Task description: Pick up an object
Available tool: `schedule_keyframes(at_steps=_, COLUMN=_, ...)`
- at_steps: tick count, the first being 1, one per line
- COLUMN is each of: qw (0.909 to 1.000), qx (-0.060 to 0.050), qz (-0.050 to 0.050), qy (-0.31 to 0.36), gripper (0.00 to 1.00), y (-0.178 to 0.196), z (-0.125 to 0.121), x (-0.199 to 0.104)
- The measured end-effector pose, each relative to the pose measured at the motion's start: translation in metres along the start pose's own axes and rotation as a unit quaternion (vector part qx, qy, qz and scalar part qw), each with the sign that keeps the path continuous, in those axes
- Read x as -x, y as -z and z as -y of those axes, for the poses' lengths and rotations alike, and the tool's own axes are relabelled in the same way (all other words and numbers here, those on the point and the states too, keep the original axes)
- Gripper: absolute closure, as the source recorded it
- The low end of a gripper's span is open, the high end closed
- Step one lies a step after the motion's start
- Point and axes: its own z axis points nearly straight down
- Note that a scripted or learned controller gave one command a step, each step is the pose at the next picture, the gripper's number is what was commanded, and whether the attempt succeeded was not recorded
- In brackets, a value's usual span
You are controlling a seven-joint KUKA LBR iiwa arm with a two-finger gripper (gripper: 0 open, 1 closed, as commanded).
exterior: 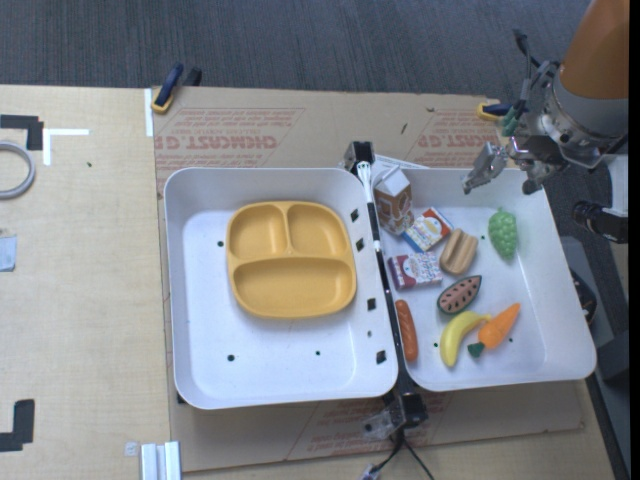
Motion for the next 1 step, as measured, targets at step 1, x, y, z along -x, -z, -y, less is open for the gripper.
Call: schedule_keyframes(at_steps=1, qw=0.9988, qx=0.0, qz=0.0, qy=0.049, gripper=0.0, y=-0.1416, z=0.035, x=-0.0008)
